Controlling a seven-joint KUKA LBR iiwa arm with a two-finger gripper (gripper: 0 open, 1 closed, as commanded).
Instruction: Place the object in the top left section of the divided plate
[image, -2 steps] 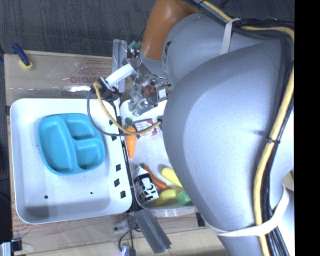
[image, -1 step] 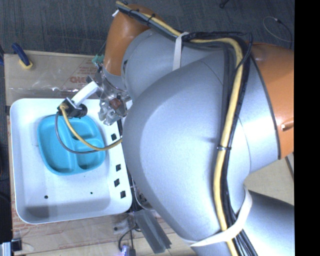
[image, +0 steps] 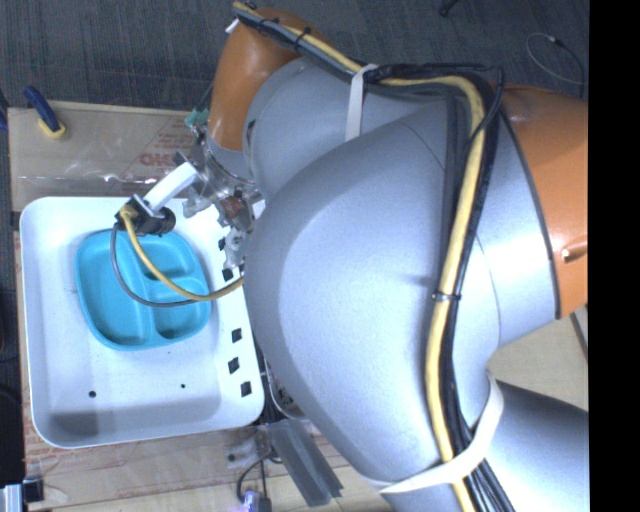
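A single fixed camera looks down at a slant on the bench (image: 90, 135). It sits close behind the arm (image: 400, 290), whose grey bulk reaches in from the right and covers most of the frame. The left white bin (image: 60, 400) with its blue divided plate (image: 120, 290) lies in the lower left.

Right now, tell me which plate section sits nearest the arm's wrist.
The plate's top right section: it lies just below the wrist, crossed by the yellow cable. The other sections lie further left or lower.

Blue divided plate (image: 140, 290) in white bin (image: 60, 400); grey arm (image: 380, 280), orange band (image: 240, 80), yellow cable (image: 455, 250).
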